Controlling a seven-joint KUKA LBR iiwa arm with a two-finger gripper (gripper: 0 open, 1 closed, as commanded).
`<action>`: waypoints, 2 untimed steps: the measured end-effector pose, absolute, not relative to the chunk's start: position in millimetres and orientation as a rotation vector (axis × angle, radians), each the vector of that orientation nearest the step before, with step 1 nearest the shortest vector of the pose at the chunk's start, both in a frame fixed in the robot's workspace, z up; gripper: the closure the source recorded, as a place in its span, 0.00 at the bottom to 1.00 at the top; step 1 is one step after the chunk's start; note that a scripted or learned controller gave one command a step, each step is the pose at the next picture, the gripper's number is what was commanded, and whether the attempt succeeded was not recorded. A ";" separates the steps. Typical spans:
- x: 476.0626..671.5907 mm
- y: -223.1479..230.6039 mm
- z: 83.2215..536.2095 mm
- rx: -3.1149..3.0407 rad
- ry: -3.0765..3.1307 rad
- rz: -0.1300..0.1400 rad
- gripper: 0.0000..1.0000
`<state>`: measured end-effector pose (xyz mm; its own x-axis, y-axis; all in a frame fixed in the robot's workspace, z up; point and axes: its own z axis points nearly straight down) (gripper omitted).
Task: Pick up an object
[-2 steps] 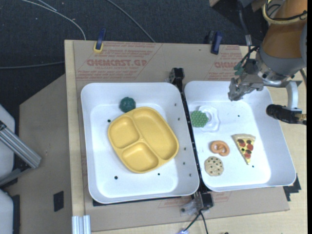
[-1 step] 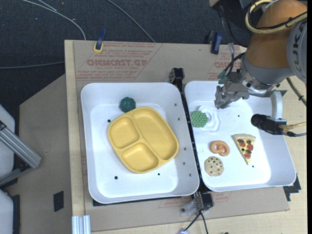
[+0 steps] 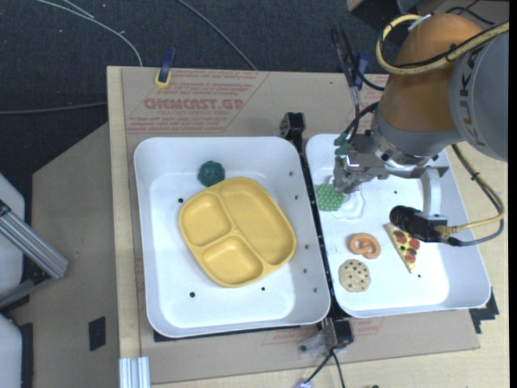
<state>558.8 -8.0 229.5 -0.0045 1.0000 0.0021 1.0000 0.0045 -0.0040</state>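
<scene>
1. Counting bins: two, shallow and white, a left bin (image 3: 153, 241) and a right bin (image 3: 452, 289), set side by side.
2. Counting left-bin contents: two items. One yellow tray (image 3: 236, 230), smooth, round-cornered, moulded into three compartments, lying askew. One dark green lump (image 3: 212, 171), rounded, just beside the tray's far edge.
3. Counting right-bin contents: four items. One green piece (image 3: 329, 196), knobbly in texture, near the bin's left wall. One pretzel (image 3: 364, 245), looped and orange-brown. One cookie (image 3: 354, 275), round and speckled. One pizza slice (image 3: 402, 246), triangular, with red dots.
4. Locating the gripper (image 3: 347, 178): low over the right bin, just at the green piece's upper right edge. Cannot tell whether released, clenched or grasping.
5. Noting the surface: flat brown board (image 3: 202, 83) with red print under both bins, and dark carpet (image 3: 242, 14) beyond.
</scene>
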 end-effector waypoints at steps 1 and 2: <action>545.2 36.0 235.1 -2.213 -2.225 0.000 1.00; 523.2 89.9 237.8 -2.211 -2.225 0.001 1.00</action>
